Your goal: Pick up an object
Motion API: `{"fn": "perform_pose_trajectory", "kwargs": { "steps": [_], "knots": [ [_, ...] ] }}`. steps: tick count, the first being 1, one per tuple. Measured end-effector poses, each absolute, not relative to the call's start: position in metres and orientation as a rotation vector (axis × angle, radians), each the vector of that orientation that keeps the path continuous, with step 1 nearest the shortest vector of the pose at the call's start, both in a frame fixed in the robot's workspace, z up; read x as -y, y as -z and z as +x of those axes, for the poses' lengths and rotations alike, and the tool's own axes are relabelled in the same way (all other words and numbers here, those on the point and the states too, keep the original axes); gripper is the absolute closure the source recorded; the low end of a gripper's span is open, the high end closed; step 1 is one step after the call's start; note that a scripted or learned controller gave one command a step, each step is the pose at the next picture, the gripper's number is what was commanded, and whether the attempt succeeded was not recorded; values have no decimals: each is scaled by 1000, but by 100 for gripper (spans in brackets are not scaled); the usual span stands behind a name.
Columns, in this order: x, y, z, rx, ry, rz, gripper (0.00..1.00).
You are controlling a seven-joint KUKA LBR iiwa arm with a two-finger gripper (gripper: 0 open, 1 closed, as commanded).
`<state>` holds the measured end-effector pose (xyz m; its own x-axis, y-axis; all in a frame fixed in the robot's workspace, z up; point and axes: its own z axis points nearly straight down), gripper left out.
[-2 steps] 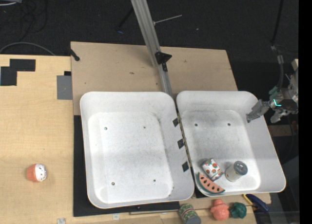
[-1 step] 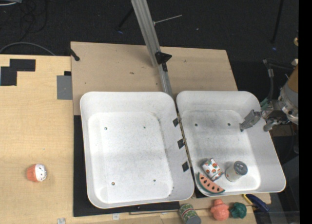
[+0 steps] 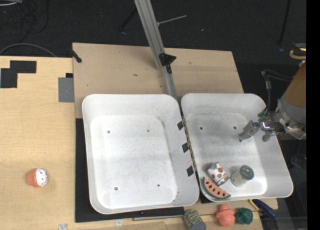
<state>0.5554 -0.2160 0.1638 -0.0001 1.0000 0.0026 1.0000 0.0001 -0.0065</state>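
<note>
Nearest the cam, along the bench's front edge just outside the bins: 3 small items in a row – a dark cylindrical thing, a pink-orange lump, a green lump.

Next, 2 white bins side by side. The right bin has 3 objs, all bunched at its front edge: watermelon slice on the front-left rim, red/white patterned cup just behind it, touching or nearly so, & a grey cylinder w/ lid just to the right. The left bin shows 4 small dots on its floor.

Off to the left on the wooden tabletop, well apart from the bins: 1 orange-white ball w/ a face.

Gripper sits over the right bin's right side, mid-depth, behind the 3 objs & apart from them. Fingers look spread, nothing betw. them.

Farther back: 1 metal rail running up from the bins' junction.
</note>
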Motion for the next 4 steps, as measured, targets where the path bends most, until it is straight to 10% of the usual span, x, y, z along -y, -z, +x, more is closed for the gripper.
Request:
{"fn": "perform_pose_trajectory", "kwargs": {
  "steps": [1, 2, 4],
  "knots": [
    [214, -101, 548, 2215, -6, -2215, 0],
    [215, -115, 550, 2215, -2, -2225, 100],
    [214, -219, 545, 2225, 2, -2223, 100]
  ]
}}
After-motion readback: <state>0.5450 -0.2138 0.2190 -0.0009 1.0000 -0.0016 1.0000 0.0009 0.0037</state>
